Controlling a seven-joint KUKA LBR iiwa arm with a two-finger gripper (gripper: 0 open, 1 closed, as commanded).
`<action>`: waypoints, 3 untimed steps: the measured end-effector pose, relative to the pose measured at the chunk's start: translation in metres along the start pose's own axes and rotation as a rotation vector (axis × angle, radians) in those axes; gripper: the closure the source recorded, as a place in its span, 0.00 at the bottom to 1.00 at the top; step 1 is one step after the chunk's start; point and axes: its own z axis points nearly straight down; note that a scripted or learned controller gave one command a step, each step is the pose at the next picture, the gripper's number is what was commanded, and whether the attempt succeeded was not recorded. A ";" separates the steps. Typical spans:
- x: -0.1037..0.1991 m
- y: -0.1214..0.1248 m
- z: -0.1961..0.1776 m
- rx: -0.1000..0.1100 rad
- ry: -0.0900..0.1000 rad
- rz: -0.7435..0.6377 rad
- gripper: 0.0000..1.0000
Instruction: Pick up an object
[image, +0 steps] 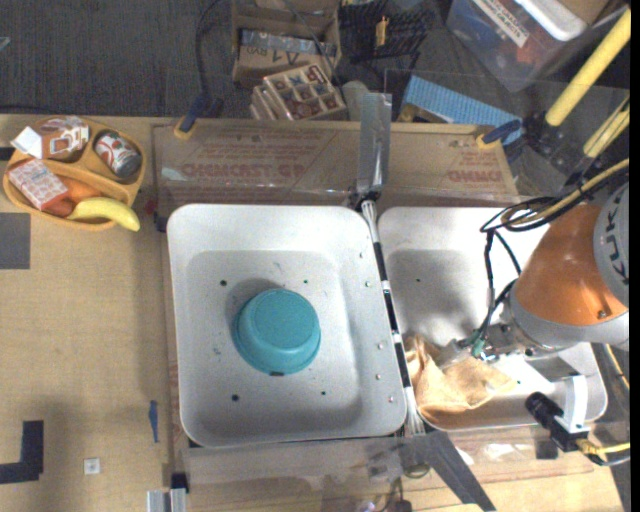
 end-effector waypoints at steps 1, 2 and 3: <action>0.000 0.002 -0.008 -0.001 0.007 0.004 1.00; -0.001 0.001 -0.008 -0.001 0.005 0.005 0.00; 0.004 0.001 0.000 0.000 0.000 0.007 0.00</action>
